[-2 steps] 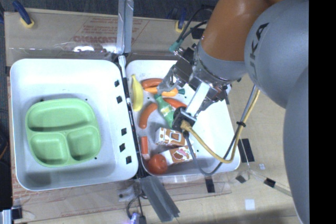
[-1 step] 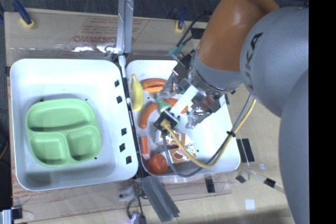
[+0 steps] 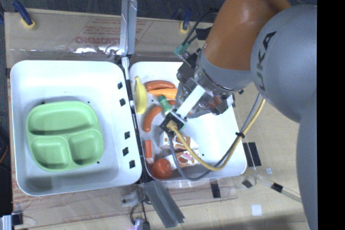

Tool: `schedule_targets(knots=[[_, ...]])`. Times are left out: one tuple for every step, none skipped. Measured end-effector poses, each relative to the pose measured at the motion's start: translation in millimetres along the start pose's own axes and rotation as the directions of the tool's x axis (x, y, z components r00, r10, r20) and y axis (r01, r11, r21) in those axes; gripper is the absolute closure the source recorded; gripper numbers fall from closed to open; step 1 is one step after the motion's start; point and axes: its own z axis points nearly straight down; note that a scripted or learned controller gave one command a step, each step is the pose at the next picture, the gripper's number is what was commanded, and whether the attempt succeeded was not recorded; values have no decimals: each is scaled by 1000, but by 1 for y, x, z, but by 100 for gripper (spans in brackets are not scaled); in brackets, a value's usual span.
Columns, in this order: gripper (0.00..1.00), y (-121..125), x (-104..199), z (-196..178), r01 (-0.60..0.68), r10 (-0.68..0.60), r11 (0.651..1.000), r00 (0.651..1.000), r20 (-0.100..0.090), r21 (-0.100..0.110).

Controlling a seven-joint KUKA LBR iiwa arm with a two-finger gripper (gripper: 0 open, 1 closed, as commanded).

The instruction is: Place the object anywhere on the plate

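Counter (image 3: 64, 35): brown board from where I'm standing, with two white bins side by side on it.
Left bin (image 3: 64, 75): it holds the plate and that's all I can make out in there.
Plate (image 3: 54, 121): green, with three compartments, lying flat on the left bin's floor, towards its near-left part.
Right bin (image 3: 221, 137): busy one, toy food crowded along its left side, bare white floor on its right.
Arm (image 3: 280, 62): big and grey, reaching in from the right, bent low over the right bin.
Orange band (image 3: 237, 24): right there above the wrist, hanging over the bin's far edge.
Hand (image 3: 207, 102): down over the middle of the right bin, tucked under the wrist; clenched or released, I cannot tell from here.
Banana (image 3: 140, 95): yellow, up against the right bin's left wall.
Upper sausage (image 3: 160, 85): orange, just right of the banana, near the far wall.
Lower sausage (image 3: 152, 117): orange, slanted, just below the banana.
Orange stick (image 3: 148, 149): thin, upright along the left wall, nearer me.
Red tomato (image 3: 161, 168): at the near wall, just beside the stick.
Pale and brown piece (image 3: 186, 158): right of the tomato, too muddled to name.
Object: which one it is I can't say; every candidate lies in the right bin, well apart from the plate.
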Motion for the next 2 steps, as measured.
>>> schedule_targets(knots=[[100,8,-6,10,-11,11,1000,1000,-6,-5],[100,-27,21,133,-10,10,1000,1000,-3,-4]])
